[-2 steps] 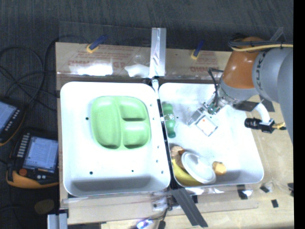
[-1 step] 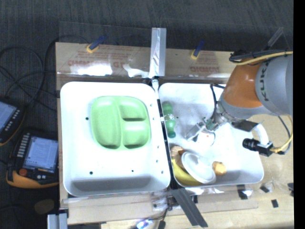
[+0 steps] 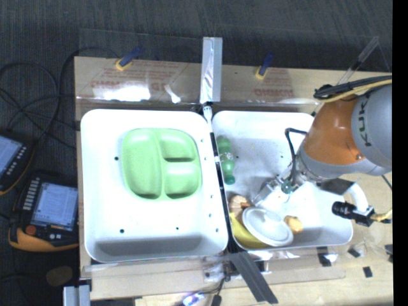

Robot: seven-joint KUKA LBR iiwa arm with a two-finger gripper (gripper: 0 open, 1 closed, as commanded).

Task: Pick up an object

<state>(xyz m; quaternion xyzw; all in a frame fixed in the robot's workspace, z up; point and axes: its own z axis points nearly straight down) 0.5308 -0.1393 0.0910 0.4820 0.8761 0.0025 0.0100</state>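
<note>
where the bench (image 3: 86, 75) spreads wide under the slanted view, two shallow white bins sit on it side by side, their inner walls touching along the middle. the left bin (image 3: 102, 228) holds a green divided tray (image 3: 159, 162) lying flat toward its upper half, with one large compartment on its left and two smaller ones on its right. the right bin (image 3: 255, 123) carries the clutter. the arm (image 3: 354, 132), grey with an orange band, comes in from the right edge and bends down over the right bin's right half. its gripper (image 3: 280, 189) hangs low near the bin's middle, pointing down toward the lower left; the view is too blurred and the wrist too much in the way to tell whether the jaws are apart or together, and nothing can be seen clamped between them. just below the gripper and slightly left lies a white bowl (image 3: 266, 227), tilted, its upper rim close to or touching the gripper's tip, though i cannot tell which. the bowl rests on top of a yellow bowl (image 3: 240, 234) that peeks out at its lower left near the bin's front wall. a green bottle (image 3: 225, 160) lies along the bin's left wall, well apart from the gripper. a small tan object (image 3: 237, 203) sits just left of the white bowl, and a small orange piece (image 3: 294, 223) sits at the bowl's right edge.
</note>
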